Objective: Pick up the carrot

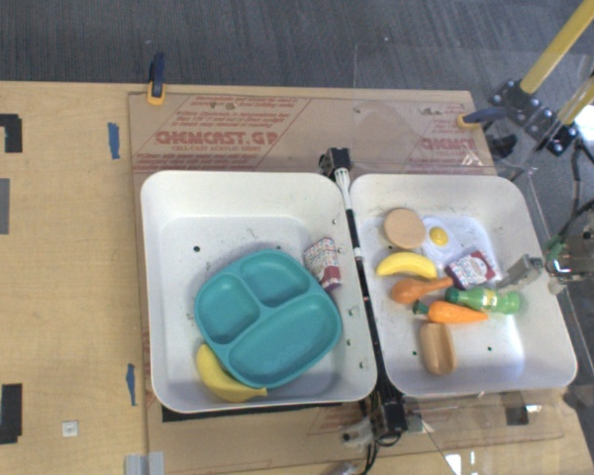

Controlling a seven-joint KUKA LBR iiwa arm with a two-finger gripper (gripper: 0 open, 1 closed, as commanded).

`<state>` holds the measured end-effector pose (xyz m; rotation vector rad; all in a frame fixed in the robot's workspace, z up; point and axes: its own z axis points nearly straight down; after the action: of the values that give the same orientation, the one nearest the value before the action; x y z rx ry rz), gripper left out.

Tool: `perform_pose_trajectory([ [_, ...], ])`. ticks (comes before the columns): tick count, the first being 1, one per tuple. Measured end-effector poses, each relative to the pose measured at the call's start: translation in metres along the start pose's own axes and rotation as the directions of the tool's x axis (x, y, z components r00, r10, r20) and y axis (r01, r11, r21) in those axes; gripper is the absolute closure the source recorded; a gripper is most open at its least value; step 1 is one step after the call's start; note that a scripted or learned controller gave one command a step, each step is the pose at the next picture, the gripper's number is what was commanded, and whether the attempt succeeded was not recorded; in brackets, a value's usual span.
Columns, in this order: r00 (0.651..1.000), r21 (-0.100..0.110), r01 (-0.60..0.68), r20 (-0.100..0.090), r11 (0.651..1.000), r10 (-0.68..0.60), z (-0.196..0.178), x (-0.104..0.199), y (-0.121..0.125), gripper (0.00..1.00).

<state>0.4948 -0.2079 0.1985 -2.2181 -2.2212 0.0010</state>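
Carrot (456,313) in right bin (549,359)

Dark grey carpet floor (277,18) behind; tan wooden bench (59,265); cardboard sheet (277,127) under bins.

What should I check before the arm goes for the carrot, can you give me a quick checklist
1. Carrot lies in the right bin: ok.
2. Carrot in full sight from above: ok, its orange body is uncovered.
3. Space around the carrot: not ok, the green bottle lies against its upper side and the bread roll sits just below.
4. Similar item nearby: not ok, another orange piece lies close above it.
5. Gripper position: not ok, it sits at the bin's right side, not over the carrot.
6. Gripper open: cannot tell.
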Motion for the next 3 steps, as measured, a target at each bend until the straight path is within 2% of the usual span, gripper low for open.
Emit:
perform_pose_trajectory([
  [1, 0.996, -0.007, -0.094, 0.0, 0.996, 0.094, 0.106, 0.06, -0.013, 0.0],
  [2, 0.975, -0.011, -0.222, 0.006, 0.975, 0.222, 0.11, 0.085, 0.036, 0.0],
  [3, 0.975, -0.018, -0.223, 0.012, 0.975, 0.224, 0.099, 0.082, 0.038, 1.0],
])
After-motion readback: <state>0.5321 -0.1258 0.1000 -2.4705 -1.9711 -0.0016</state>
